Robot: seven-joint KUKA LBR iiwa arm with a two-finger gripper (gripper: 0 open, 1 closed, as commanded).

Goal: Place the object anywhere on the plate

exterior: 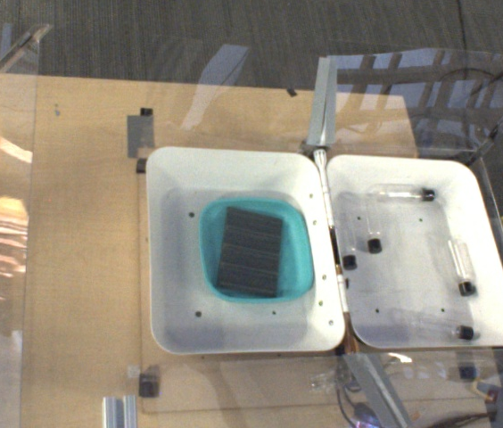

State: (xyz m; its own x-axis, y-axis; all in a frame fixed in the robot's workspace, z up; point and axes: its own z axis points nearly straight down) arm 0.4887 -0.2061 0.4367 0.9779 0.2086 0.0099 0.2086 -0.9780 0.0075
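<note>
A teal plate (298,255) rests in the middle of the left white bin (171,266). A dark grey ribbed rectangular block (251,251) lies flat on the plate, its long side running front to back and slightly tilted.
The right white bin (492,239) holds clear tubes with black caps: one near the back (400,193), one at the right (460,266), and small black pieces near its left side (374,245). A metal post (321,105) stands behind the gap between the bins.
</note>
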